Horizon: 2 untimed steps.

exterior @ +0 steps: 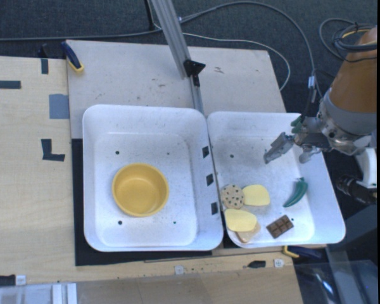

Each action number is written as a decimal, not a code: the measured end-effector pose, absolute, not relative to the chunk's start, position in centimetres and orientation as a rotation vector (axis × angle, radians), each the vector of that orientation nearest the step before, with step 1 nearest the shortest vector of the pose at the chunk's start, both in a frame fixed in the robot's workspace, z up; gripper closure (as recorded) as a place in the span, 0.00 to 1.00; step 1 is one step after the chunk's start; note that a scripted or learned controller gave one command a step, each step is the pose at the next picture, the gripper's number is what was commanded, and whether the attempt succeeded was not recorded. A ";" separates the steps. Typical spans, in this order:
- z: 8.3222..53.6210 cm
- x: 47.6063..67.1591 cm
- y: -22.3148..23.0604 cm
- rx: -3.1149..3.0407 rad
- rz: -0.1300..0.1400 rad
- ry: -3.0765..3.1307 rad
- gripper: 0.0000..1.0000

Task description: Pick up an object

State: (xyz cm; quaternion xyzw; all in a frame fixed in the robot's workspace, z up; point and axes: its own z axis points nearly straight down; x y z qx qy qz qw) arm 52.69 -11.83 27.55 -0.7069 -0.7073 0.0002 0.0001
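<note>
Fingers [280, 148] of the gripper [292, 151] are spread and hold nothing, hovering over the right bin [240, 128]. Below them lie a green pepper [296, 193], cookie [232, 196], yellow pieces [256, 196] and chocolate [280, 226]. Nothing is picked up yet; descent and grasp remain.

No text, label, brand, number or sign can be read anywhere in this overhead view. The two white bins, the left bin [145, 122] and the right bin [253, 128], carry only small dark specks and holes, not lettering. The dark tape patches [50, 149] on the table [25, 201] at the left form plain shapes without characters. The small brown block [280, 226] in the right bin shows no legible marking.
</note>
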 end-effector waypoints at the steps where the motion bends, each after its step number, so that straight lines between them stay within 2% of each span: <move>1: 23.3 52.8 -12.2 -2.219 0.004 -2.220 0.00; 2: 17.1 52.4 -12.5 -2.219 0.005 -2.219 0.00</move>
